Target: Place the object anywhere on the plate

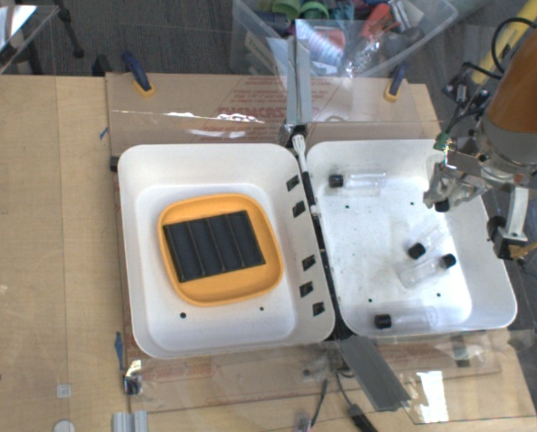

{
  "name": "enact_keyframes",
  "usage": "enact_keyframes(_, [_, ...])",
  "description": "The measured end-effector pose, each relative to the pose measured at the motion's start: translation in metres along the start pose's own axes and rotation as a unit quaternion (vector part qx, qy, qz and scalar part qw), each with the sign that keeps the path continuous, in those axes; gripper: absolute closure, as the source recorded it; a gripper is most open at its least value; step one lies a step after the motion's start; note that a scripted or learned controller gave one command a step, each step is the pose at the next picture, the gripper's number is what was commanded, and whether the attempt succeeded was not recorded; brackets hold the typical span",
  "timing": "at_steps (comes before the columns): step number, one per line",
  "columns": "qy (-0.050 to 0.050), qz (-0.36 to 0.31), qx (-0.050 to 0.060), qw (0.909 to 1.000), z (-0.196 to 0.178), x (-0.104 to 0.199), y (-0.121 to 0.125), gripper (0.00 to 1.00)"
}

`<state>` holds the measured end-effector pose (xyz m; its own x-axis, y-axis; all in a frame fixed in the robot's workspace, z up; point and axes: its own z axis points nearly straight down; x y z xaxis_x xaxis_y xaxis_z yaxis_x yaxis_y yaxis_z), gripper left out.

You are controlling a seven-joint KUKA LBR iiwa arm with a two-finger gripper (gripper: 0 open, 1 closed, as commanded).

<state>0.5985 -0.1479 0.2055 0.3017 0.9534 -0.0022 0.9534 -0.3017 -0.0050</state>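
**Four clear vials wait in the right bin, plate sits apart in the left**

Two shallow white bins lie side by side on the worktop (34,241). Starting at the left, the left bin (142,322) carries an orange plate (180,282) with rounded corners, and a dark ribbed mat (212,244) rests in its hollow. A row of small black clips runs down the divider between the bins.

Across that divider, the right bin (493,309) holds what look like four small clear plastic vials with black caps. One vial (358,183) lies on its side near the far wall, a second vial (410,319) lies along the near wall, and a pair (427,257) rests close together near the middle, one of them at a tilt. None touches the plate.

Judging by their look, these vials are light, stiff and smooth-walled, so they would likely roll or squirt out of a careless pinch. Their transparency also makes the edges hard to read. A grip across the narrow body, just below the black cap, seems the safest hold; the far vial lies well clear of its neighbours and looks easiest to reach.

At the right, the end effector (439,196) hangs over the far right part of the right bin, with nothing visibly between its fingers. Whether those fingers are spread or closed, I cannot tell.
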Motion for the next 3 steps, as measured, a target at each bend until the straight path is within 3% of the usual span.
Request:
enact_keyframes(1, [0.0,-0.081,-0.002,0.9967,-0.021,0.086,-0.017,1.0])
enact_keyframes(3, [0.0,-0.23,-0.002,0.9733,0.008,0.211,0.005,1.0])
